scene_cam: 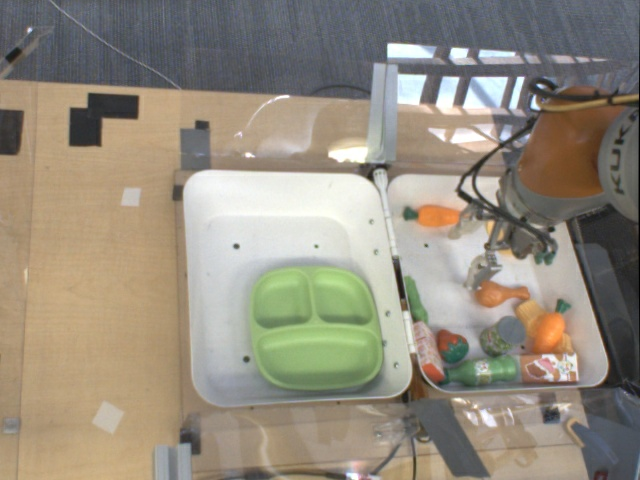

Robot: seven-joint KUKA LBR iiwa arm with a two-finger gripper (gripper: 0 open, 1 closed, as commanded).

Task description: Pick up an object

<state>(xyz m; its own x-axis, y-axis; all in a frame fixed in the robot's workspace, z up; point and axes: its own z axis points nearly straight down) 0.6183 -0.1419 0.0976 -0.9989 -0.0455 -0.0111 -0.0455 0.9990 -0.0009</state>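
Orange drumstick under my claw

The orange toy drumstick [501, 294] lies flat in the right bin [440, 258], just beneath my claw [484, 272].

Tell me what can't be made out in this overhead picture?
- End effector: too small and blurred in the camera view to judge its grip.
- Orange toy: partly hidden beneath it.
- Juice carton: label too small to read.
- Right bin: far wall covered by the arm.

Partial "KU" lettering on the arm [622, 158]
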